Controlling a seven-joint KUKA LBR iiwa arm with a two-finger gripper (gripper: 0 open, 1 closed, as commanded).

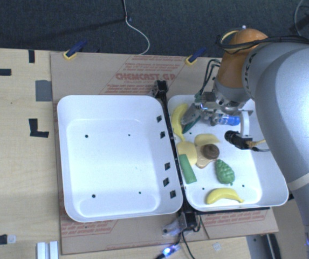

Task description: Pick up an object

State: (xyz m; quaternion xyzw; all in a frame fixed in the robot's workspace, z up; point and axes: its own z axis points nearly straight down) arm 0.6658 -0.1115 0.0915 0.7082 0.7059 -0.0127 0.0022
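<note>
Target looks to be the yellow banana-shaped piece [179, 117] lying against the left wall of the right bin [270, 190], at about 10 o'clock in that bin; the gripper [191, 118] sits right over or against it, fingers pointing toward 8 o'clock. Risk, as a judgement: the piece lies hard by the bin wall, so one finger may land on the rim or wall instead of beside the piece, and closing would then push it away or pinch only its edge. A second risk is the crowding just toward 5 o'clock: a pale yellow piece [205, 140], a brown round piece [211, 151] touching a cream-coloured one [201, 158], and a green stick [186, 168] along the same wall. A slanted descent could catch one of these and shift the pile. Further out, a green knobbly fruit [225, 171] and a second banana [222, 196] at 6 o'clock lie apart and look safe from contact. Gripper state: the fingers appear as a dark cluster against the yellow piece; I cannot tell how far apart they stand, nor whether anything sits between them. Touching the piece or hovering just above it is also not resolvable. The left bin [68, 144] sits at 9 o'clock, alongside.
</note>
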